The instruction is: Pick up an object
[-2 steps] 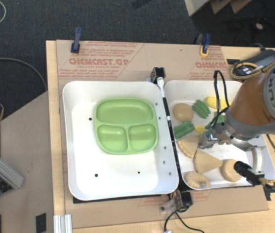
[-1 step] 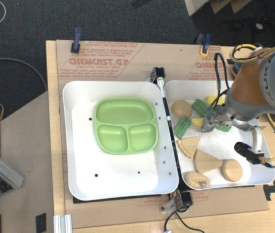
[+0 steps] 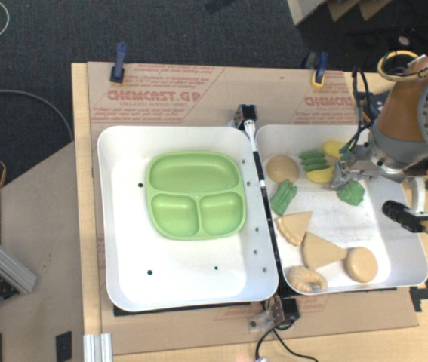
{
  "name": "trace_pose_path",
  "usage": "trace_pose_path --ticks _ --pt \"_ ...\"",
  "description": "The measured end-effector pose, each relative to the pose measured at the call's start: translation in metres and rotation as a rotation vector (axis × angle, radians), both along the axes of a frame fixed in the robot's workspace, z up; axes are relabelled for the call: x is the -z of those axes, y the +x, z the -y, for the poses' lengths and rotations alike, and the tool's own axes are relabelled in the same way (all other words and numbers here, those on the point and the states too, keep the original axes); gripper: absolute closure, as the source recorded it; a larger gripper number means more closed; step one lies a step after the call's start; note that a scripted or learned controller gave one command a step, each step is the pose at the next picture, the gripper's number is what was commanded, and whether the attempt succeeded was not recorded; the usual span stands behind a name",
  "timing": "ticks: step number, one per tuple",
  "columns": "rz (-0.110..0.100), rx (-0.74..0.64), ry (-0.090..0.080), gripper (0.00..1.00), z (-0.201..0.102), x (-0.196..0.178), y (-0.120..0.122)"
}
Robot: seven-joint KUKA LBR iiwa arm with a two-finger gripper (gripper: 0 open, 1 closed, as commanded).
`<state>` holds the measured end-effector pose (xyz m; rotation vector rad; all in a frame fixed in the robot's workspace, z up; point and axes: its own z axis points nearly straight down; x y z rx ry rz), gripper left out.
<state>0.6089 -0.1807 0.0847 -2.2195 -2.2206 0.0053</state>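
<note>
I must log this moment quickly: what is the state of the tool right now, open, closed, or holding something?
Tool: low in the right bin, at a green toy food piece; open or closed cannot be told.

Grey arm (image 3: 417,130) entering from the right, its orange band (image 3: 402,100) above the wrist. The wrist is bent downward, carrying the gripper (image 3: 347,173) low, its metal fingers pointing down and left.
</note>
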Motion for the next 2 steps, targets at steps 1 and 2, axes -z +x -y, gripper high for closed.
trace_pose_path --ticks 1,2 --pt "-0.019 -0.003 0.0 1.0 -0.064 0.002 0.048" --pt "-0.007 0.005 0.003 1.0 0.002 0.002 0.055"
